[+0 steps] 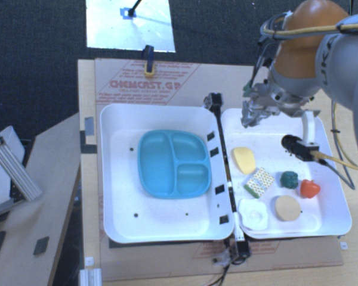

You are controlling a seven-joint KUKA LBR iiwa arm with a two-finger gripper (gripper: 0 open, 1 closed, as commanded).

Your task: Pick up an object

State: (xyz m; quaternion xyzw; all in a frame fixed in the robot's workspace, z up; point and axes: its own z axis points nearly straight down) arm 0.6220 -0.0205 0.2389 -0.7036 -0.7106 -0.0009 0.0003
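We are looking down on a bench. On the far left a pale wooden table [48, 177] is standing, and a ridged metal bar [12, 168] is slanting across its edge. Behind the bench the floor [36, 28] is looking dark and speckled. A shiny square sheet [128, 16] is lying on it. A flat brown cardboard sheet [185, 76] with red letters is covering the bench, and a small yellow clamp [149, 69] is pinching its back edge.

The left bin [116, 159] is sitting on the cardboard. It is white, smooth and shallow, with round corners. A blue plastic tray [173, 162] with three pockets is lying flat in its middle.

The right bin [337, 216] is sitting side by side with it. The gripper [250, 119] is hanging over the back left part of this bin. It is not holding any of the small things, and we cannot tell how far open it is.

The things to pick are all lying in the right bin:
- A smooth yellow oval [244, 158] is lying in front of the gripper, apart from it.
- A white round cup [253, 214] is sitting in the front left corner.
- A little block with green and white checks [259, 182] is lying between the oval and the cup.
- A flat tan disc [287, 208] is lying just beside the cup.
- A bumpy dark green lump [289, 179] is lying behind the disc.
- A shiny red lump [309, 188] is lying just beside the green one.

The grey arm [346, 58] with its orange band is reaching in from the right.
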